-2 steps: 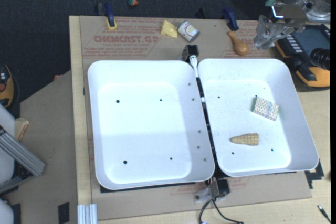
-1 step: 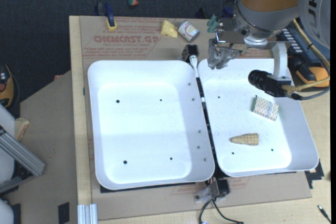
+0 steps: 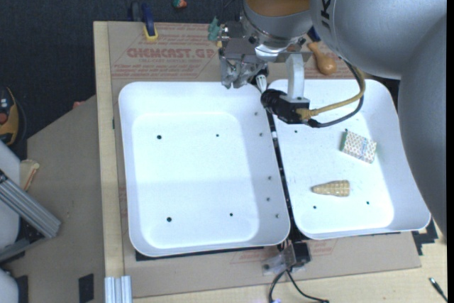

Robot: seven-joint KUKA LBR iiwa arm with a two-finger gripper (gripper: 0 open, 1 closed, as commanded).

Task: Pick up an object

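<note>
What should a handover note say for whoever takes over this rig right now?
Gripper: over the far rim between the two bins; nothing seen between its fingers, and open or shut cannot be told.
Things: a patterned packet and a tan cone-shaped piece lie apart in the right bin. The left bin sits beside it.
Done: no object picked up yet.
Left: bring the gripper over one of the two items, grasp and lift.

Bench [image 3: 170,53]: brown board, printed lettering.
Left: white bin [image 3: 135,152].
Right: second white bin [image 3: 386,124], touching it.
</note>
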